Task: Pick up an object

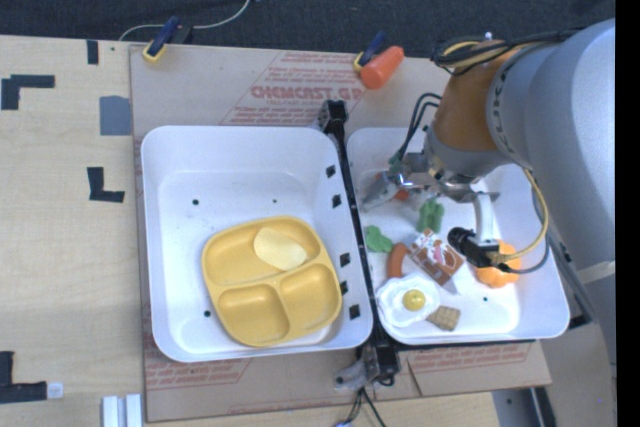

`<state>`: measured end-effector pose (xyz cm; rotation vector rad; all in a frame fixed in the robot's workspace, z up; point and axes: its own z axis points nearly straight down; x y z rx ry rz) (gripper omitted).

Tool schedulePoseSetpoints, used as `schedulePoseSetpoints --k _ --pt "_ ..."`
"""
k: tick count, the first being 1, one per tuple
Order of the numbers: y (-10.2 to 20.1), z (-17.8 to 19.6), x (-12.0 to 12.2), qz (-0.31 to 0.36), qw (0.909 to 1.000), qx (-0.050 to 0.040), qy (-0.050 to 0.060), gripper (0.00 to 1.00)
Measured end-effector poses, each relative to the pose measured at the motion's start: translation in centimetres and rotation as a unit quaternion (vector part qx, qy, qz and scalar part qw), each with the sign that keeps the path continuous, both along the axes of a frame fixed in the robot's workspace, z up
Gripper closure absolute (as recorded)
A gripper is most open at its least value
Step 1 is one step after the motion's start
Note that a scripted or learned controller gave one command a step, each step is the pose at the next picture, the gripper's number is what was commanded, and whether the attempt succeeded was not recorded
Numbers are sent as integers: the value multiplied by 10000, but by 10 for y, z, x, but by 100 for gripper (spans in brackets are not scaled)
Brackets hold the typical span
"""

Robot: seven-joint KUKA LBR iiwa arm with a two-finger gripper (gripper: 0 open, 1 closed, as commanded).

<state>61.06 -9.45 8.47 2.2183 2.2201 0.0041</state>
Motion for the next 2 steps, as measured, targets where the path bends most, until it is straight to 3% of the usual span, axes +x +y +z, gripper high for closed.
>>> schedulePoseSetpoints --k 1,2 --pt "-17 0 51 12 10000 -4 3 0" --pt "-5 0 53 4 10000 4 25 0"
